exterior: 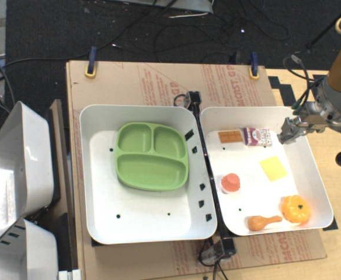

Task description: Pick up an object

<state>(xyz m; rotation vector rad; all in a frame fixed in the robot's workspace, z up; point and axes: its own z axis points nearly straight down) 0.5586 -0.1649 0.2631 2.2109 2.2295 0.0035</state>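
Gripper over right bin's upper right edge, opening not discernible, nothing seen held. In right bin: brown wafer, maroon packet, yellow square, pink cup, orange pumpkin, orange gourd. In left bin: green divided plate.

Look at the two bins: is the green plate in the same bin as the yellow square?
No, the green plate sits in the left bin, the yellow square in the right.

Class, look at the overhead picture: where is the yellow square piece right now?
The yellow square piece lies flat in the right bin, toward its right side, below the small purple-and-white packet and right of the pink round piece.
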